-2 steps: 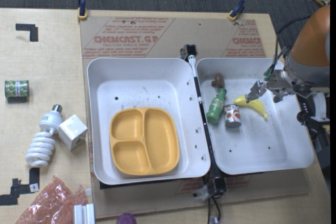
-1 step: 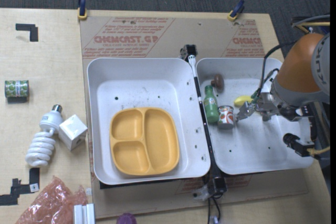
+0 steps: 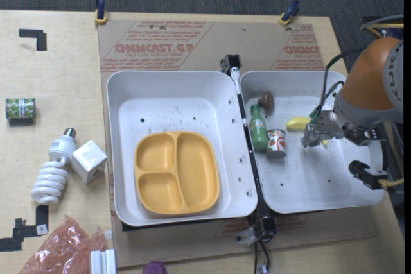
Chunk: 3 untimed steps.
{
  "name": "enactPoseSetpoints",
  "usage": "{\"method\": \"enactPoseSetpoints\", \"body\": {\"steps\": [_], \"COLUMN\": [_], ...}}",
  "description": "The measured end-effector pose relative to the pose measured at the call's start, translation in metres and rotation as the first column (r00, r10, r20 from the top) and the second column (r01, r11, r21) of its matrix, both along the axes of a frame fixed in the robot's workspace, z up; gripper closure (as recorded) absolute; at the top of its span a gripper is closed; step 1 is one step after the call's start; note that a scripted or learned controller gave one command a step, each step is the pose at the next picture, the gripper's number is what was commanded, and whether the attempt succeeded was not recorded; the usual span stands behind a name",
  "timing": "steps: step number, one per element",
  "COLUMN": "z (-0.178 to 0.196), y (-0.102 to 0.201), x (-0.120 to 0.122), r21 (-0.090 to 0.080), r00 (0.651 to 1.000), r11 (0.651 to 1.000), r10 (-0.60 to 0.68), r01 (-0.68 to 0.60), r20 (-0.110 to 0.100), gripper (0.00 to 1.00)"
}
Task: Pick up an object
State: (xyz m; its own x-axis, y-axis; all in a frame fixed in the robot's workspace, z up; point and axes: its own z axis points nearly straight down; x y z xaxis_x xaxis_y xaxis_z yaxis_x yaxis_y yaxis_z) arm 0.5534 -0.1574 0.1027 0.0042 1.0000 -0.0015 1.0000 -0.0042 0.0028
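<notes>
1. Landmark: right bin [image 3: 321, 192], the white tray under the arm; all positions below are referenced to it.
2. Nearest to the camera, the front half of the right bin's floor carries no objects.
3. Claw [image 3: 313, 138] hangs over the right bin's middle, right of centre. Whether it is spread or pressed together cannot be determined from this view; nothing is seen pinched in it.
4. Small can [image 3: 276, 142] stands upright near the right bin's left wall. Judged rigid and light, with smooth, possibly slippery sides; grip across the body at mid-height.
5. Green bottle [image 3: 257, 128] stands just beside the can, against the same left wall. Likely light plastic, may tip; grip low on the body.
6. Yellow object [image 3: 297, 123] lies just left of the claw, the closest candidate. Appears small and curved; grip across its narrow width.
7. Brown object [image 3: 266, 101] sits farthest back in the right bin, near the left rear corner.
</notes>
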Motion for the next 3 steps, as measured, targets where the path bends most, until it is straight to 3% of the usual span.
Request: {"method": "enactPoseSetpoints", "body": {"steps": [1,2,3], "z": [0.0,-0.011,-0.001], "y": [0.0,0.039,0.039], "x": [0.0,-0.054,-0.052], "r21": [0.0,0.002,0.0], "r00": [1.0,1.0,1.0], "r11": [1.0,1.0,1.0], "r10": [0.001,0.002,0.0], "r01": [-0.001,-0.002,0.0], "r20": [0.0,-0.003,0.0], "gripper": [0.0,0.0,1.0]}}
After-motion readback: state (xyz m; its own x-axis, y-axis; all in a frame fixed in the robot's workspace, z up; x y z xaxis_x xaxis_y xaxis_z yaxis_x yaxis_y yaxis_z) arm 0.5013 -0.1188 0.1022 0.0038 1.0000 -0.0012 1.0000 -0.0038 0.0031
